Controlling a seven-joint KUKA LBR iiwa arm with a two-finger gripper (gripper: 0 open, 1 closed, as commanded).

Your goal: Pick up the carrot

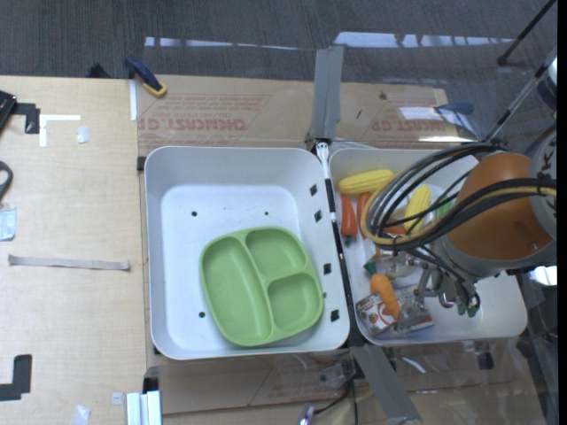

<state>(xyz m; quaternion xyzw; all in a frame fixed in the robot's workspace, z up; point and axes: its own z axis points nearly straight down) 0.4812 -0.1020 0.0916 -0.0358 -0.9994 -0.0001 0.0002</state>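
While the grey arm (496,211) with its orange band is reaching in from the right and hanging low over the right bin (505,312), its gripper (416,290) is sitting down among the clutter near the bin's near-left part. Whether the pincer is released or clenched cannot be told, since loops of black cable (416,193) and the wrist are covering it. A small orange carrot (384,288) is lying just left of the gripper, near the bin's left wall, with a crumpled clear packet (390,315) lying just nearer than it. Farther back, a yellow corn cob (365,181) is resting by the far wall, and a longer orange-red piece (349,215) is lying along the divider. Another yellow item (418,204) is showing partly under the cables. To the left, a green divided plate (261,283) is lying in the left bin (177,237).
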